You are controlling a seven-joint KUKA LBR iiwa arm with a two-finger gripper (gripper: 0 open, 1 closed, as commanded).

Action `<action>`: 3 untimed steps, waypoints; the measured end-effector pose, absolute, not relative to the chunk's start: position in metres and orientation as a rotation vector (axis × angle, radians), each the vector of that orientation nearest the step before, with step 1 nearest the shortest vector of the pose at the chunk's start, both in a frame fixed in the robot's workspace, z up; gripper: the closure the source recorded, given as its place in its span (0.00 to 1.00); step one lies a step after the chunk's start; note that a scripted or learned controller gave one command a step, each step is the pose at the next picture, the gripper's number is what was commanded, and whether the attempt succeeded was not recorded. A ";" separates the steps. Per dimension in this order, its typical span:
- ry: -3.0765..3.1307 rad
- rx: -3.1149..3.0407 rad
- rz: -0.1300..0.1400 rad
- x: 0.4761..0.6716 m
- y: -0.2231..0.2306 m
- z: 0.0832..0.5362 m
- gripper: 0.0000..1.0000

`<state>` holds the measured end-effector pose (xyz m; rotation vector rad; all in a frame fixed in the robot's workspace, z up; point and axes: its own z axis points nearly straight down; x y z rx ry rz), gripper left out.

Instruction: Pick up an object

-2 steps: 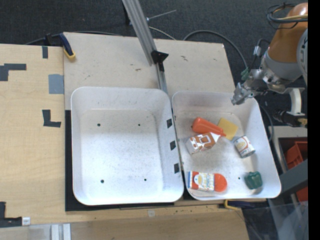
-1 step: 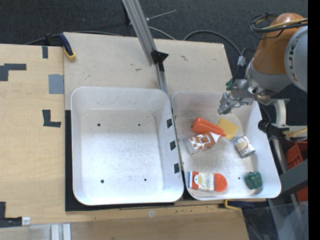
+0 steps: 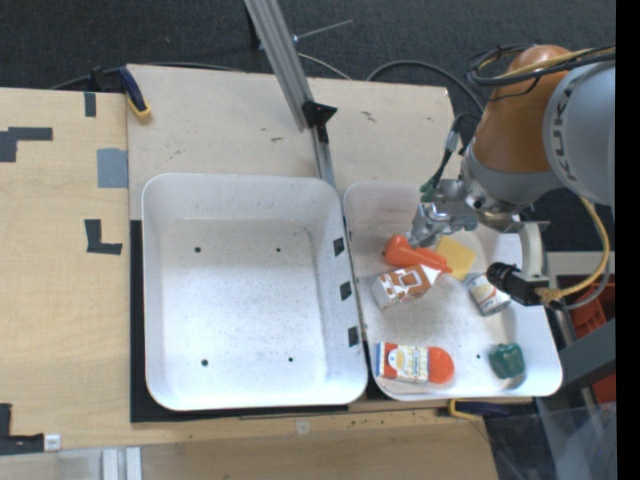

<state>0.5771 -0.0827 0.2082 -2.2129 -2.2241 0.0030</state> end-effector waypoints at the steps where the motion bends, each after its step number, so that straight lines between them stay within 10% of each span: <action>1: -2.225 -2.212 0.002 0.549 -0.027 0.208 1.00; 3: -2.225 -2.212 0.003 0.502 0.074 0.215 1.00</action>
